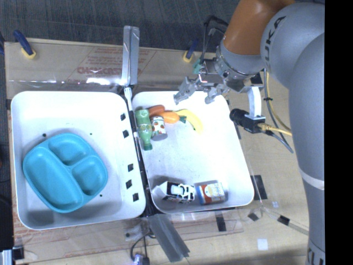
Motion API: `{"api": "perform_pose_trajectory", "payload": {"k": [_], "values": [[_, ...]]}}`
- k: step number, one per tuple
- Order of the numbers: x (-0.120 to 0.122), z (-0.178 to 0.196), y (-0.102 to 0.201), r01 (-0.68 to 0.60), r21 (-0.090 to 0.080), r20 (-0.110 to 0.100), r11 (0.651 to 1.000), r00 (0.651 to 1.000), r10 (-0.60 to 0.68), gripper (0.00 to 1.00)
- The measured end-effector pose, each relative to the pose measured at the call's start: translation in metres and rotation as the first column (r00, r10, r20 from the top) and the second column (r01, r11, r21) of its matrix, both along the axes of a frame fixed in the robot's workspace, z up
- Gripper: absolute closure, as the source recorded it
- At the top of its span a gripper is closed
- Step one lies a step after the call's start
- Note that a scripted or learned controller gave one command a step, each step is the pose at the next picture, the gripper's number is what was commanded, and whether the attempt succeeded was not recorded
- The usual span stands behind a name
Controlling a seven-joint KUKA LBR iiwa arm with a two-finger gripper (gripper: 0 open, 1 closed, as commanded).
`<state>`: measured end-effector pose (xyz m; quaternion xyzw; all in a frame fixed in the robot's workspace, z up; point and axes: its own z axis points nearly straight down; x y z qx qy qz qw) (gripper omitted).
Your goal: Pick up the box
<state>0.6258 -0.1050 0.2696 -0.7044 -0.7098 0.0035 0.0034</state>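
Observation:
The box point(211, 192), small with a red and white label, lies at the front edge of the right bin point(220, 148). My gripper point(196, 96) hangs over that bin's back edge, far from the box. It is open, its two fingers spread wide with nothing between them. A yellow banana point(191, 120) lies just in front of the gripper.
A black and white pack point(181, 191) lies beside the box on its left. A green bottle point(144, 128), a small can point(159, 127) and an orange carrot point(165, 115) cluster at the right bin's back left. The left bin point(33, 106) holds a blue divided plate point(63, 171).

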Motion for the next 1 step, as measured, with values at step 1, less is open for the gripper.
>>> {"api": "perform_pose_trajectory", "payload": {"k": [1], "values": [[-0.0414,-0.1322,-0.0148,-0.210,0.003,0.001,0.978,0.978,0.210,0.00]]}}
